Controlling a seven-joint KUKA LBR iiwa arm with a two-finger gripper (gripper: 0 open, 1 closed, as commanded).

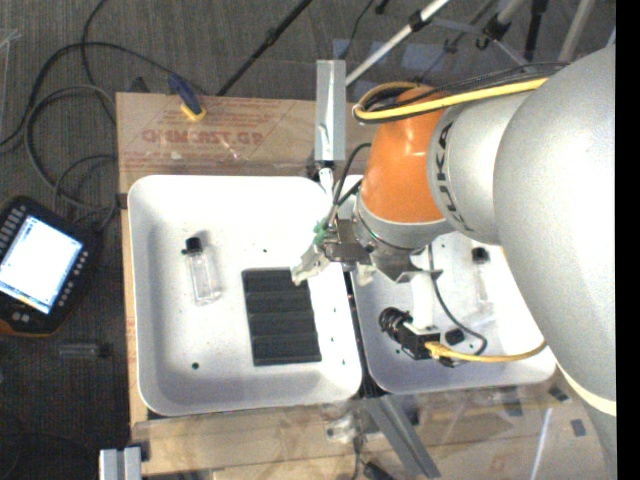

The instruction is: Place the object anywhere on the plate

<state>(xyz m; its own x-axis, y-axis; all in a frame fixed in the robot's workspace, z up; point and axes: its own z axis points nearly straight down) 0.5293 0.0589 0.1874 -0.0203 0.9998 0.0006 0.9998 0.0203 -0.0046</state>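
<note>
A black ribbed plate (pixel 282 316) lies flat in the left bin (pixel 160 368), right of its middle. A clear vial with a black cap (pixel 201 268) lies in the same bin, left of the plate and apart from it. My gripper (pixel 318 256) hangs over the left bin's right wall, just above the plate's far right corner. The wrist hides most of it, and I see nothing held in it. A second clear vial with a black cap (pixel 481 278) lies in the right bin (pixel 500 368), partly under the arm.
The big grey arm with its orange band (pixel 400 178) covers much of the right bin. A cardboard sheet (pixel 200 138) lies behind the left bin. A pendant with a lit screen (pixel 35 263) sits on the floor at the left.
</note>
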